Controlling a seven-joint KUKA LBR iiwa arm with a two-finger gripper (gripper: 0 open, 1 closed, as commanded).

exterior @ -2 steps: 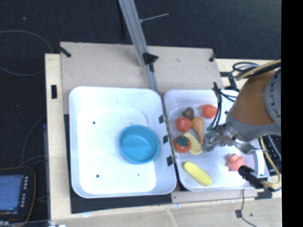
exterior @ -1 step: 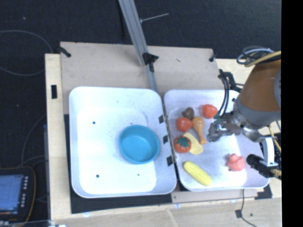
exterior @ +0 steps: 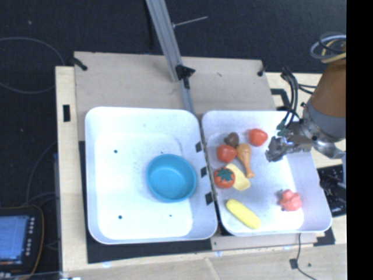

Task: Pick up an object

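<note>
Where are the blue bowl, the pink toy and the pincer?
blue bowl [exterior: 171, 177], camera view, inner floor.
pink toy [exterior: 289, 199], camera view, body middle.
pincer [exterior: 275, 151], camera view, at its dark tips.

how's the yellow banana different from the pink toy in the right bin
The banana is yellow, long and slim; the pink toy is short and lumpy. The banana lies slantwise near the bin's front edge, left of the pink toy, which sits nearer the bin's right wall. Both rest loose on the floor of the right bin, apart from the cluster of other toys.
</note>
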